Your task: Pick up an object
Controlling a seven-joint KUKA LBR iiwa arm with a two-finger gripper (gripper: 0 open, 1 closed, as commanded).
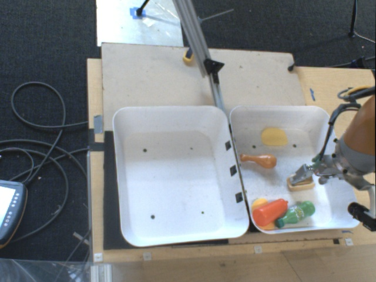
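My gripper [304,173] hangs low over the right bin [320,115], reaching in from the right. Directly under its tip, touching or nearly touching it, lies a small tan block [300,184]. Whether the block is gripped cannot be made out. An orange drumstick-shaped toy [259,160] lies to the left of the gripper. A flat yellow piece [274,136] sits farther back. At the bin's front edge a red and orange toy [269,211] lies beside a green bottle [296,214].
The left bin [170,175] adjoins the right one along a shared wall with black clips. A grey pole [197,37] slants down from the top to the bins' junction. Cables and a pendant [9,207] lie on the floor at left.
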